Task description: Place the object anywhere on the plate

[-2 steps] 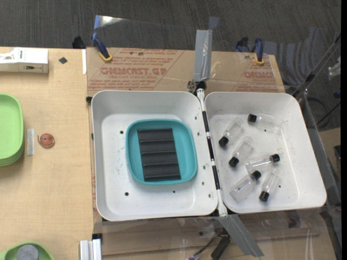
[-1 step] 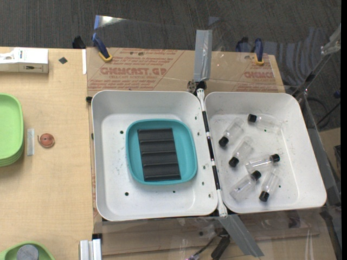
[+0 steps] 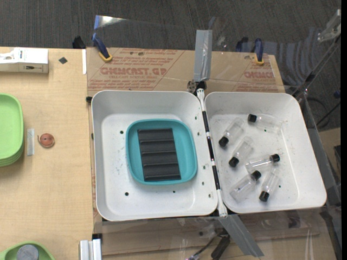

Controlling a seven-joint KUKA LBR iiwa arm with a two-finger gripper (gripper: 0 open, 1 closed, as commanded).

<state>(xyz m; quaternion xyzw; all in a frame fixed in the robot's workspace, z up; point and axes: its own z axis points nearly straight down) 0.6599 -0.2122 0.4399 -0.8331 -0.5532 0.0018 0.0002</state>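
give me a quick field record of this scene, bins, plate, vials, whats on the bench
left bin: holds a teal plate
plate load: a dark ribbed block lies on it
right bin: about six clear vials with black caps, scattered, lying flat
task state: no vial on the plate yet
bench left: green plates stacked at the edge, a small round red thing, a white box
behind bins: cardboard sheet with clamps

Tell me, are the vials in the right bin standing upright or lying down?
Lying down. The vials rest on their sides across the right bin floor, black caps pointing different ways; each clear body shows lengthwise.
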